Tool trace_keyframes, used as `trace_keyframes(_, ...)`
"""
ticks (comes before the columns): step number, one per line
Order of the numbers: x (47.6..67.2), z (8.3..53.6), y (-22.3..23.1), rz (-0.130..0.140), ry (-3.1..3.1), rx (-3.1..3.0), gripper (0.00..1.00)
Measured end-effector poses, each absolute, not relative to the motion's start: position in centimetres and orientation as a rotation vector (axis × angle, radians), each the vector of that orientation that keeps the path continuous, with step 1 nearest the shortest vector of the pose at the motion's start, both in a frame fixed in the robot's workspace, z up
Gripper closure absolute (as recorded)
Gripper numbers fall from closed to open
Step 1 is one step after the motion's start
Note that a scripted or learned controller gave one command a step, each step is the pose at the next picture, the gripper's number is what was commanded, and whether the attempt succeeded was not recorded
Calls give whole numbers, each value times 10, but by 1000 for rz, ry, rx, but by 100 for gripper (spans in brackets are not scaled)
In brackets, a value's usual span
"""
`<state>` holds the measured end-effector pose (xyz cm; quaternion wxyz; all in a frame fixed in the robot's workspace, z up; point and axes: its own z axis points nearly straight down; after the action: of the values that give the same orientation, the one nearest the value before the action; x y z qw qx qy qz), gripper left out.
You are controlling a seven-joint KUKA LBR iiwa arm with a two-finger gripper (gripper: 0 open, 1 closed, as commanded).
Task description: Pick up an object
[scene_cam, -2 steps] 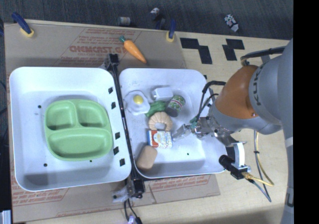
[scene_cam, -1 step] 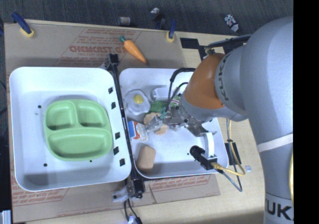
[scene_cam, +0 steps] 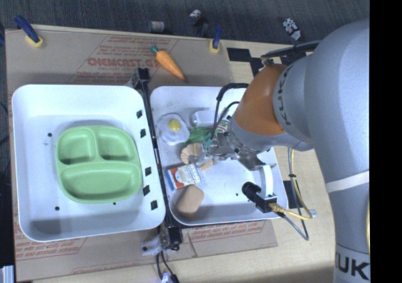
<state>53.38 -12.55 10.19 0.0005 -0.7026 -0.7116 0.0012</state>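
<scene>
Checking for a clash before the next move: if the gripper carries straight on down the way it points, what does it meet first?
Most likely the cluster of small items in the right bin, just beneath the gripper; depth is unclear from above, so which item comes first I cannot tell.

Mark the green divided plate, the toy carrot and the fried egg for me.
green divided plate [scene_cam: 98, 163]: camera view, on the ridge between its compartments.
toy carrot [scene_cam: 169, 65]: camera view, middle of the orange body.
fried egg [scene_cam: 174, 126]: camera view, on the yolk.

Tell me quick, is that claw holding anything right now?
Gripper: down among the items in the right bin; open or shut cannot be told.
</scene>
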Motion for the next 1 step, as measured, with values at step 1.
trace_keyframes(1, 485, 192, -43, 1, -2232, -2210, 100)
